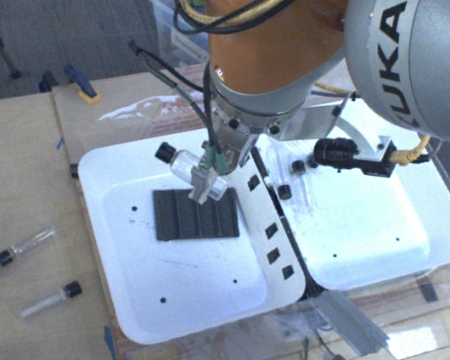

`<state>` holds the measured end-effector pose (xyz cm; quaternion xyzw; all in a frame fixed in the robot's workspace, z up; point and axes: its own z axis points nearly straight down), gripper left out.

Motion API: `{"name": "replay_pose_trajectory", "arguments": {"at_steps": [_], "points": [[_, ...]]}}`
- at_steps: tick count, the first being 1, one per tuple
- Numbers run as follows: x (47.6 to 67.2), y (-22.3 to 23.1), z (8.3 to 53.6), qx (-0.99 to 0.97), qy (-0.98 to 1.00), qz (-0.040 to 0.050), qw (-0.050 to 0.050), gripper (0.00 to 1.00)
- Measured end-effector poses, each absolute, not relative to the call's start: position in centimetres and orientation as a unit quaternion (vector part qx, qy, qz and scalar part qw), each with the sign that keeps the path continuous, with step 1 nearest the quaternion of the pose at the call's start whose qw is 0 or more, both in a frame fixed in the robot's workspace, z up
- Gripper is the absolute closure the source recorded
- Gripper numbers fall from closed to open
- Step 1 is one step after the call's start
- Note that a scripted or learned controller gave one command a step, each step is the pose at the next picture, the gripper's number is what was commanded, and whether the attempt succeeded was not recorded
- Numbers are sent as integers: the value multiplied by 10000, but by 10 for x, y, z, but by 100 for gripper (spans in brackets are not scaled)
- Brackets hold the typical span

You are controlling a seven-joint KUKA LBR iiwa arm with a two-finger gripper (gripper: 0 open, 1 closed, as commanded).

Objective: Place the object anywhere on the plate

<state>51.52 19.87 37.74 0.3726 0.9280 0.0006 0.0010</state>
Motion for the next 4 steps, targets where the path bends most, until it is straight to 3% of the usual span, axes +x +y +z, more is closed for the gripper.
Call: {"name": "replay_pose_trajectory", "arguments": {"at_steps": [1,2,3,4], "points": [[516,218,251,4662,8847,-8,-9,100],[516,218,251,4663,8846,-6,-7,0],[481,216,90,5873,8094,42,7,0],[478,228,102,5816,8134,92,-44,100]]}}
